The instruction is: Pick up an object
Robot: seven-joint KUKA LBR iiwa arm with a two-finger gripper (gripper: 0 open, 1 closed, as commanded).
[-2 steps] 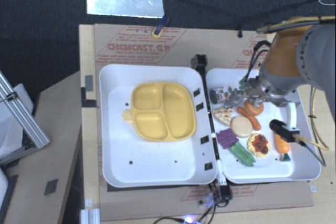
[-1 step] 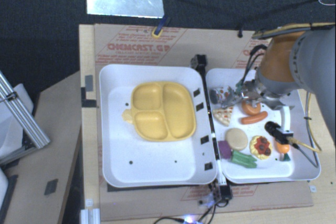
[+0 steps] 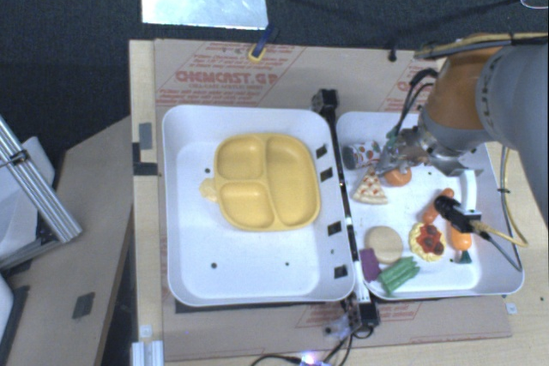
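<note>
Now pincer low in right bin, above orange toy; finger state unclear.

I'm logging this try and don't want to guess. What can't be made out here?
- Gripper, camera view: its fingers are too small and tangled with cables to read, so a hold on the orange toy is unclear.
- Right bin: the arm covers its upper right corner.
- Small pieces beside the pizza slice: too blurred to name.
</note>
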